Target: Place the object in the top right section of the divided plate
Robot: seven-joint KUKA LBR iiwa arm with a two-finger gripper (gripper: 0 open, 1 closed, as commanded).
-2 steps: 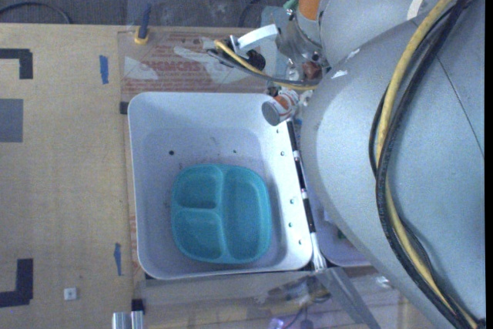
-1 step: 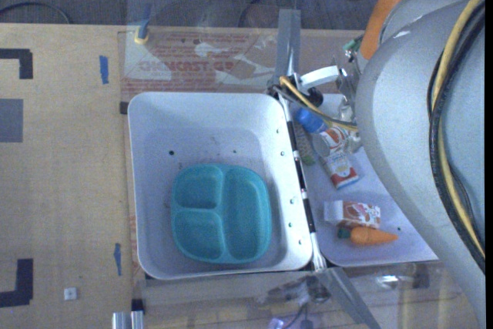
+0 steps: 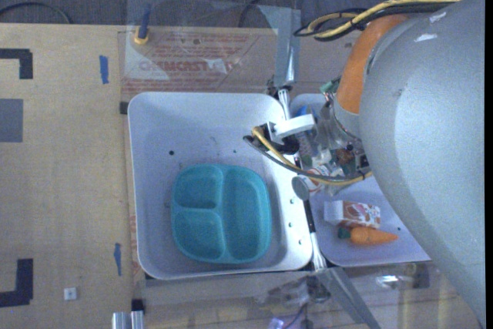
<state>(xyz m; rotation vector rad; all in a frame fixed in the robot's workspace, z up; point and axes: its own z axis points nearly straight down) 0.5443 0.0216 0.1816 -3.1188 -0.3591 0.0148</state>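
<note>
- The hand (image 3: 308, 154) sits right of centre in the frame, over the seam between the two bins, half lost among cables and its white bracket; whether it is clenched or released I cannot tell from here, and nothing shows between its tips.
- Just below and right of it, in the right bin (image 3: 339, 252), lie the likely objects: an orange carrot (image 3: 373, 236) lying flat, pointed end toward the frame's right, touching or nearly touching a small red-and-white packet (image 3: 356, 213) above it.
- The carrot looks like a toy, so I would guess light, stiff and smooth, apt to roll or slip. Gripping across its thick middle seems safest.
- The packet looks flat and light, possibly soft; its edges would be harder to pinch.
- The divided plate (image 3: 222, 214), teal, rests in the lower middle of the left bin (image 3: 154, 127), well apart from both objects. Its sections hold nothing yet.
- The big grey arm (image 3: 431, 135) fills the frame's right.
</note>
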